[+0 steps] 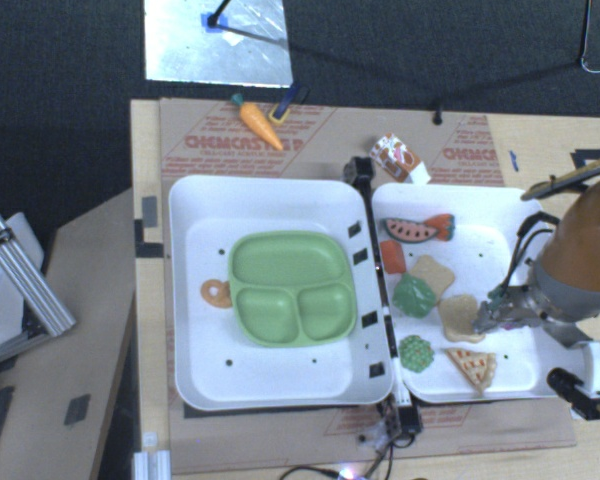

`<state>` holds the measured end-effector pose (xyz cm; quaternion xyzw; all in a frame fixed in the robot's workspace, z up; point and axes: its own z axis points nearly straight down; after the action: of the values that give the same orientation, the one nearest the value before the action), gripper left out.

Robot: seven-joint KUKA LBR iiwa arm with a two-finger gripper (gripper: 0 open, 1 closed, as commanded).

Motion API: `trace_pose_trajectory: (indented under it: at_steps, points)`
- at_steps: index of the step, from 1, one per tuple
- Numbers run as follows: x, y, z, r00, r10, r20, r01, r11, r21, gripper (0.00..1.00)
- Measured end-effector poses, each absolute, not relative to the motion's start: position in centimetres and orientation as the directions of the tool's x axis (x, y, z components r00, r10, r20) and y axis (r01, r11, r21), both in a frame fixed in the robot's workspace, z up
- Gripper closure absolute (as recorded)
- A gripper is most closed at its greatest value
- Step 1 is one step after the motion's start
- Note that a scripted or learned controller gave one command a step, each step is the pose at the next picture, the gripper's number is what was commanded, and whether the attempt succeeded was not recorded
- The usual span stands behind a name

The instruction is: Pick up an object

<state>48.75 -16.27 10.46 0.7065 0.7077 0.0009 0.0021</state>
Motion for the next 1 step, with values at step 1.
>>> trace_pose_trajectory:
  at_steps: [1]
  points:
    - [49.20, -16.42, 16.85, -0.004, 1.000, -0.003, 1.000, 0.004, 0.008, 1.00]
